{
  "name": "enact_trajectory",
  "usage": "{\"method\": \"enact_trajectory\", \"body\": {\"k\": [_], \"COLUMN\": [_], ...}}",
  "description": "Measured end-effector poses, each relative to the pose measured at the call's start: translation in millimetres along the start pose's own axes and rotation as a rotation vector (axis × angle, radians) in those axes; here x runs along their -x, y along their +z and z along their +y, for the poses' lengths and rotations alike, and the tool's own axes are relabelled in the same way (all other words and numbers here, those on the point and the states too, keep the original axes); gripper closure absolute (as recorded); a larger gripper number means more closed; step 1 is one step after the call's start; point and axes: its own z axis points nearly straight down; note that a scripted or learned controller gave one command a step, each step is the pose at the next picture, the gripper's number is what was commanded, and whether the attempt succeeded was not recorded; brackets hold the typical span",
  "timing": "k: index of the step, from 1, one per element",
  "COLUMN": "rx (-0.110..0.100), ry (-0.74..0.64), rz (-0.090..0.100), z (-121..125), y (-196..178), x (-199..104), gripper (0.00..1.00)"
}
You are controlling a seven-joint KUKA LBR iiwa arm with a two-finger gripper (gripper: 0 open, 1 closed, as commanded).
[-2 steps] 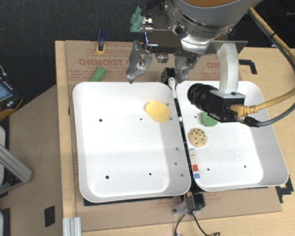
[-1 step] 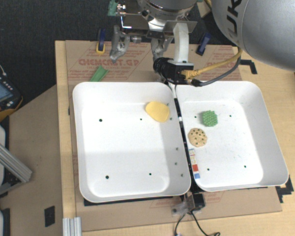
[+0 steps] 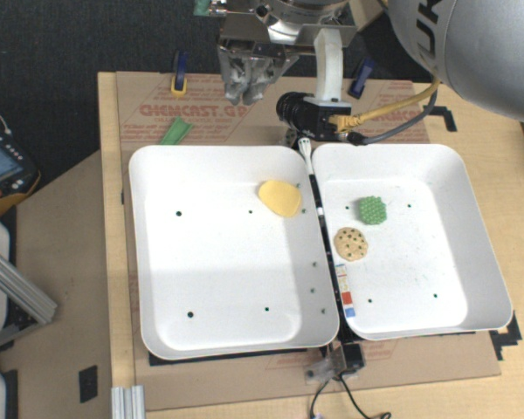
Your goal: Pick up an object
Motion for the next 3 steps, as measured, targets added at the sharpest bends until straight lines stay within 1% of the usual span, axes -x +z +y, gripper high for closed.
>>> {"method": "enact_trajectory", "body": {"k": [1, 2, 3], "rx": [0.002, -0.015, -0.009], "ry": [0.001, 0.001, -0.002], "rz": [0.001, -0.006, -0.001], "z": [0, 53, -12], "y": [-10, 201, 176], "x": [-1, 0, 4], "gripper": [1.00, 1.00, 1.00]}}
